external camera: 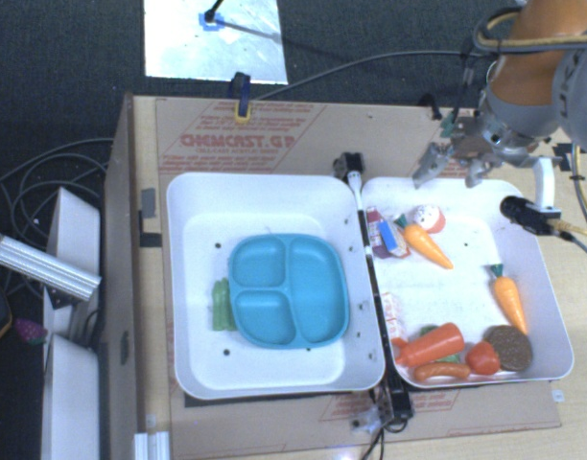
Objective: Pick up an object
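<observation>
Hovering above the far edge of the right bin (552, 305), the pincer (458, 167) hangs with its fingers spread apart and nothing between them, so by my reading the pick is not yet made and the whole descent, closing and lift are left. Just below and toward the camera from the pincer lie a carrot (429, 246), a small round red-and-white toy (429, 218) and a red-and-blue packet (387, 235); further down that bin lie a second carrot (509, 298), a brown disc (509, 348), a tomato (481, 357) and a red sausage-like piece (431, 344). Well off to the pincer's side, the left bin (198, 218) holds a blue divided plate (287, 289) over a partly hidden green piece (222, 306). Small toys are blurred; the arm is cut off.
</observation>
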You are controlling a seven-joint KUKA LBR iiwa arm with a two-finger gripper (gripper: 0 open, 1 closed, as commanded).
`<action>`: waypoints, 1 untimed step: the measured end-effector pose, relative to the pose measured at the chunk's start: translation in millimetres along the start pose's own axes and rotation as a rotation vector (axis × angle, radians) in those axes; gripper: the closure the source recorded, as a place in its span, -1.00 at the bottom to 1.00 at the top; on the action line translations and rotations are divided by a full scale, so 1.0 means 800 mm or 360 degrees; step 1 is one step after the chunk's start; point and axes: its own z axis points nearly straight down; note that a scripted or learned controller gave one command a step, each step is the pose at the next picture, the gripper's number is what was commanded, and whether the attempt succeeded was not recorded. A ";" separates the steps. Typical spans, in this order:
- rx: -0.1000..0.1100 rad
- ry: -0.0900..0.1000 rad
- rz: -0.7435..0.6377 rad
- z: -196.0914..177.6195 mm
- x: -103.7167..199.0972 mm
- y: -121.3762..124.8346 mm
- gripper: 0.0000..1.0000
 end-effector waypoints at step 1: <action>0.0003 -0.0001 0.0003 0.078 -0.008 -0.050 -1.00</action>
